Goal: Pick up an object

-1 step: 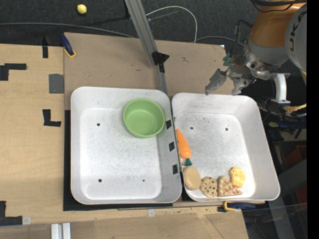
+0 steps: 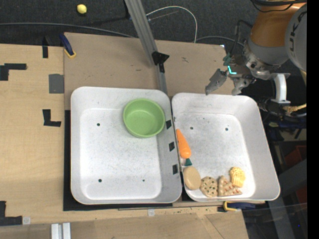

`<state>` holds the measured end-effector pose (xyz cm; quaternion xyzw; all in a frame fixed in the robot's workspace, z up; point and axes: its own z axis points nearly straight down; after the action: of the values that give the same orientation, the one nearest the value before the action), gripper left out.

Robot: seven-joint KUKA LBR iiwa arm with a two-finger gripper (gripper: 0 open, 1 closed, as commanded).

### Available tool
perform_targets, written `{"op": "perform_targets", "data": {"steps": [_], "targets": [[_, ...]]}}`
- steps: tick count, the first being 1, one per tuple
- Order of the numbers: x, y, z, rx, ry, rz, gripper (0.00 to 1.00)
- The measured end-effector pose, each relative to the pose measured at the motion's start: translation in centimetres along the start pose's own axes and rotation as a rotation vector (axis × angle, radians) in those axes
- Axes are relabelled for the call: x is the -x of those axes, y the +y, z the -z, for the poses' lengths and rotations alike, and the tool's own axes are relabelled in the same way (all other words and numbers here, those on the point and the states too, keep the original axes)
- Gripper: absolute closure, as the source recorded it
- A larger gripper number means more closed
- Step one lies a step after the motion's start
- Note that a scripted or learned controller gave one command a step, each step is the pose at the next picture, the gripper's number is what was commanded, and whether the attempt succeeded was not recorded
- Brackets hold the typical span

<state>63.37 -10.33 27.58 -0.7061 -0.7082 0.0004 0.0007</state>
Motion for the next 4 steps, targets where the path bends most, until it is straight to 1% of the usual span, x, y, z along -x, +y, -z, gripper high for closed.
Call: {"op": "perform_targets", "data": {"steps": [1, 2, 3, 4], "targets": [[-0.1, 0.1, -4.4, -0.004, -0.001, -0.001, 0.00], [0.6, 0.4, -10.3, -0.006, -0.001, -0.002, 0.00], [0.4, 0.2, -16.8, -0.007, 0.000, -0.001, 0.00], [0.3, 0.4, -15.3, -0.001, -0.001, 0.001, 1.00]]}}
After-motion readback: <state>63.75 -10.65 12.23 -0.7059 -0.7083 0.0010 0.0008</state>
